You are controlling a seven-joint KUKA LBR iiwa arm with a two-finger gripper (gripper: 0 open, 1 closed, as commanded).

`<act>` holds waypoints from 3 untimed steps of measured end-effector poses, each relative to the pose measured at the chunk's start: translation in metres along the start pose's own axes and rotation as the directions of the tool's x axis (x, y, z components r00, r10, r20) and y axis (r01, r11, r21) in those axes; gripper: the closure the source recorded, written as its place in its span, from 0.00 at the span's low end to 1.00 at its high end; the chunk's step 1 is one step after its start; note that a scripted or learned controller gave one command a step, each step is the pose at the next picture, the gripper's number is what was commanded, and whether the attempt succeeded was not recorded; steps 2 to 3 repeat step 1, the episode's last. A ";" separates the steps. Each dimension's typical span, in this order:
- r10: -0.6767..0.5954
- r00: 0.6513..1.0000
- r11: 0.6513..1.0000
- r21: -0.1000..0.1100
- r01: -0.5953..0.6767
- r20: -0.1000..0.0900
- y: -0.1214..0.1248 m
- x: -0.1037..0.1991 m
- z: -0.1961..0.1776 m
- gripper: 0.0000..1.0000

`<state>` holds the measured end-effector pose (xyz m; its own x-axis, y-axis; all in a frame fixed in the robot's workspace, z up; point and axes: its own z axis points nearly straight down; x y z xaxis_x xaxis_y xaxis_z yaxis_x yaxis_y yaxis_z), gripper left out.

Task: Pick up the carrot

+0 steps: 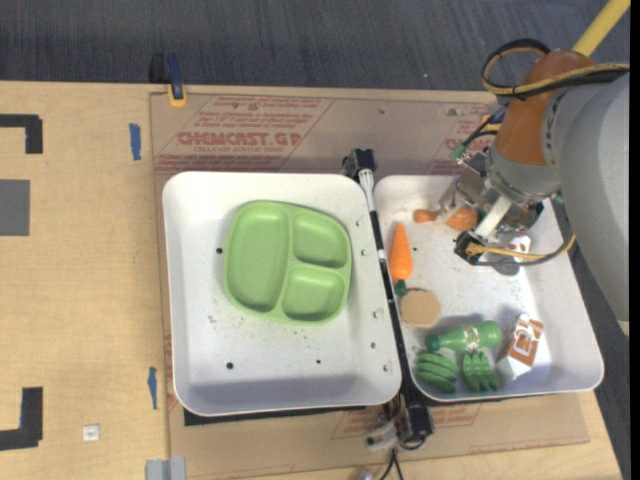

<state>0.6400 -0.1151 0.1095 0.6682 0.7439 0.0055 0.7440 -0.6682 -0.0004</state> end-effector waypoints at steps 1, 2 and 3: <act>-0.001 1.000 1.000 -0.001 0.001 0.000 0.000 0.001 -0.010 1.00; -0.001 1.000 1.000 -0.001 0.001 0.000 0.000 0.001 -0.010 1.00; -0.001 1.000 1.000 -0.001 0.001 0.000 0.000 0.001 -0.010 1.00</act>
